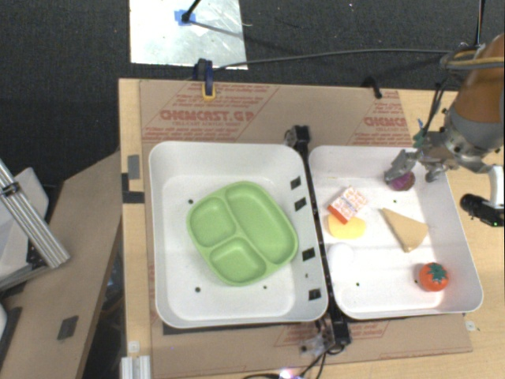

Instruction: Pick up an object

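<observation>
Gripper (416, 164): over right bin's (465, 235) far edge, 2 fingers spread, straddling a small purple object (402, 181) lying on the bin floor; contact cannot be told. Nearby: tan wedge (406, 230), orange-red fruit (432, 276).

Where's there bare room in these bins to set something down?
Left bin: only margins around the green plate. Right bin: bare floor below the yellow piece, left of the tomato. Crowded near the gripper, purple item and wedge.
</observation>
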Robot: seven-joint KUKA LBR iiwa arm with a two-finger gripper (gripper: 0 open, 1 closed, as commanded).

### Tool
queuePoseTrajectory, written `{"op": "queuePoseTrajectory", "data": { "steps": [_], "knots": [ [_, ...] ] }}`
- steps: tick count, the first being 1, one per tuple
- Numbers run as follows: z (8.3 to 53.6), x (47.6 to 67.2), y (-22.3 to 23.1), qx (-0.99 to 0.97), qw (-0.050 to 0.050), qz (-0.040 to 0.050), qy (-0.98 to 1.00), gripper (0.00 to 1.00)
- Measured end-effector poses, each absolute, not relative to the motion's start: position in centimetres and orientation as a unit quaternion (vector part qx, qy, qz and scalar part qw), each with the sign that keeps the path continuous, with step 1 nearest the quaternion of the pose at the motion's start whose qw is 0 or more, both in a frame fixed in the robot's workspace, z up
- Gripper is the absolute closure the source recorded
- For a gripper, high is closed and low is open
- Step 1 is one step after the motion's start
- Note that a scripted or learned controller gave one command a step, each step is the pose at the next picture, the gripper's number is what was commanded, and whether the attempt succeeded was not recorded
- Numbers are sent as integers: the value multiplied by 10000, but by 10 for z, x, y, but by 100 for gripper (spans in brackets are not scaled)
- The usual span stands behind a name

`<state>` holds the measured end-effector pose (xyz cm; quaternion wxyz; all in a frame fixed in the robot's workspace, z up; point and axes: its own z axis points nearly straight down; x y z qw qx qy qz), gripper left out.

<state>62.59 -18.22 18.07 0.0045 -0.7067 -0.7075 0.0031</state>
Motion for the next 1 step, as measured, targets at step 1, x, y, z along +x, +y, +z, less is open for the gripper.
{"op": "queuePoseTrajectory", "data": {
  "steps": [1],
  "knots": [
    [188,629,-182,-7058,-7,-4,-7084,0]
  ]
}}
